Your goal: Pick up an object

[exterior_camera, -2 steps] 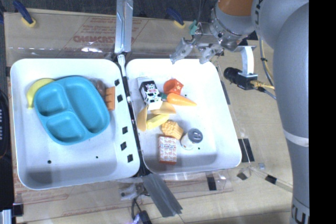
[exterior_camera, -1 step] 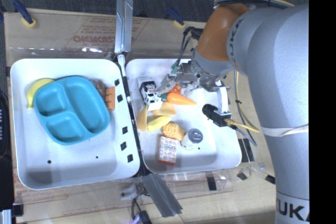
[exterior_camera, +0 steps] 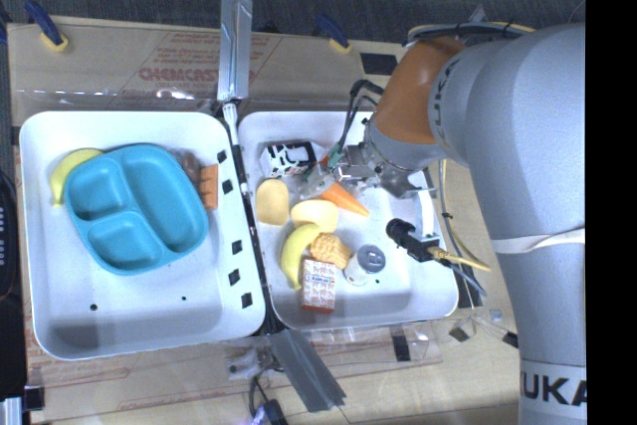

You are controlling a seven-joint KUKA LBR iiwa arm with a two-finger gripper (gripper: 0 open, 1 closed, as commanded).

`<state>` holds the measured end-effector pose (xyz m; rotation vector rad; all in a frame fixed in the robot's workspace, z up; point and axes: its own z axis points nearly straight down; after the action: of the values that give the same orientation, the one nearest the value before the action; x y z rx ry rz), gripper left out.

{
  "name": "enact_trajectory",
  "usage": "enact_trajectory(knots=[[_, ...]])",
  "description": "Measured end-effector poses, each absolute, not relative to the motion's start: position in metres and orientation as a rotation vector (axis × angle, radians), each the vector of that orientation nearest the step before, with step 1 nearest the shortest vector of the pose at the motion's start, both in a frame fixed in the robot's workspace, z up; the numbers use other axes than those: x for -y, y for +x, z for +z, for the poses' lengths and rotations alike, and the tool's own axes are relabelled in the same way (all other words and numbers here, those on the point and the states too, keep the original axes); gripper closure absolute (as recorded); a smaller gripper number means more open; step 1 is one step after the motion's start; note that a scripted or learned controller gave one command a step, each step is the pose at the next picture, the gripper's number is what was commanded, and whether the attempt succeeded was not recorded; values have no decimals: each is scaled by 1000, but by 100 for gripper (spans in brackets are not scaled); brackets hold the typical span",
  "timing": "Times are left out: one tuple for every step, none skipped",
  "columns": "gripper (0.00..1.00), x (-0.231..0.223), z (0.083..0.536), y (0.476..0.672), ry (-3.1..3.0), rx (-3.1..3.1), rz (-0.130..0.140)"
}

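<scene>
The gripper [exterior_camera: 333,169] is lowered into the right bin [exterior_camera: 438,299] over the cluttered pile, whether it grips anything cannot be told. The carrot [exterior_camera: 344,198] lies touching it at 5 o'clock, the likeliest target; the banana [exterior_camera: 296,252] lies farther toward 7 o'clock.

The grey arm with its orange band [exterior_camera: 418,100] reaches in over the right shallow white bin [exterior_camera: 438,299], its gripper [exterior_camera: 343,164] low near the bin's far edge, just above an orange carrot-shaped toy [exterior_camera: 343,198]. A black-and-white patterned item [exterior_camera: 289,156] lies in that bin's far left corner. Toward the left wall sit a pale yellow rounded piece [exterior_camera: 272,202], a yellow banana [exterior_camera: 297,252], a tan waffle-like piece [exterior_camera: 329,251] and a small red-and-white carton [exterior_camera: 318,286]. The left shallow white bin [exterior_camera: 60,314] holds a blue plastic divided tray [exterior_camera: 134,206], with a yellow curved object [exterior_camera: 68,170] at its left edge.
</scene>
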<state>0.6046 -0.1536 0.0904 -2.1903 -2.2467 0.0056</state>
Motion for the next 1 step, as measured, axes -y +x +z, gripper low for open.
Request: enact_trajectory(knots=[[0,119,149,573,-2176,2265,-1]])
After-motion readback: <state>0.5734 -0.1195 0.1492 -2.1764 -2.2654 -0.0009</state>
